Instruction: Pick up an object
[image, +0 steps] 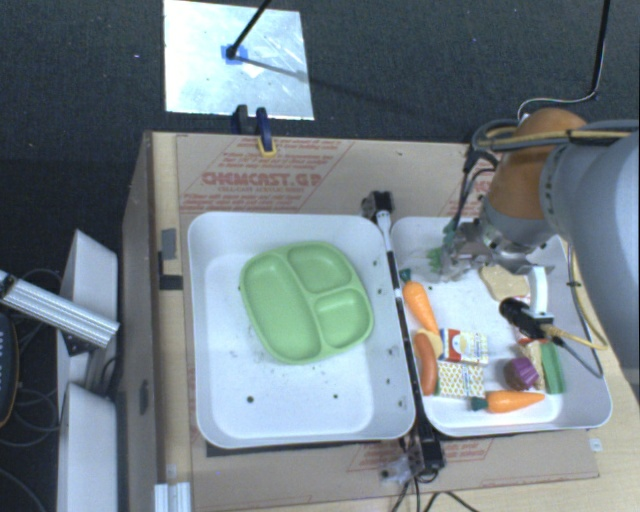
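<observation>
Several toy foods fill my right bin (590, 405); the carrot (419, 305) by its left wall looks light, rigid and slick, so I'd pinch its thick middle. My gripper (462, 252) hovers near the bin's back-left corner; grip state I cannot tell.

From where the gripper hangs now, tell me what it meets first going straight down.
Probably the bare floor of the right bin near its back edge; the gripper points there. The nearest carrot lies just in front, though depth is unclear.

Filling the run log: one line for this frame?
arm: over right bin, far end | gripper: low, grasp unclear | carrots, cartons: in right bin | green tray: left bin
</observation>
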